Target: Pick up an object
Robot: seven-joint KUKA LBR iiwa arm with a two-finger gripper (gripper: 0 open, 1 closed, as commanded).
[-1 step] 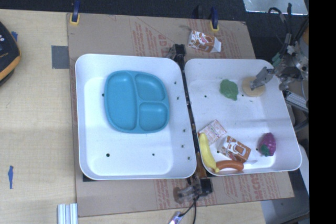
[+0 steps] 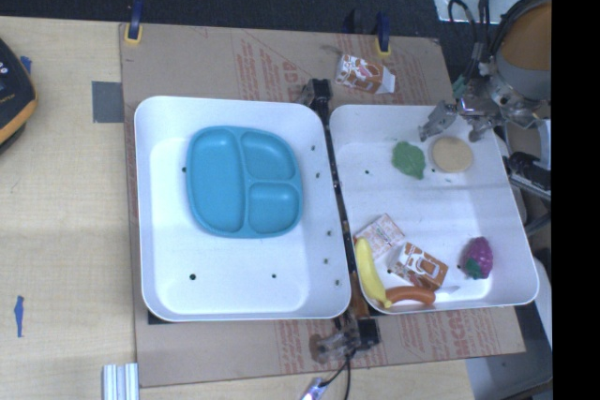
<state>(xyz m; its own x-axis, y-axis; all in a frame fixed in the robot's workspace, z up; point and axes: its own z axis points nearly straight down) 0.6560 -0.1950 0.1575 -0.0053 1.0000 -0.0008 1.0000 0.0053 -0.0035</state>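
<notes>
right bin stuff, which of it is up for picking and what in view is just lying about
Job:
gripper, above the right bin's far edge
tan disc
green piece
banana
hotdog
purple fruit
two packets

Lying about:
blue tray in left bin
packet beyond bins

Grey arm (image 2: pixel 511 98) — orange band (image 2: pixel 530 37), metallic end effector (image 2: pixel 459 120).

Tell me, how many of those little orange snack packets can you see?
2. One snack packet lies on the cardboard behind the right bin; another lies inside it near the front, beside the banana. Others could be hidden.
</notes>
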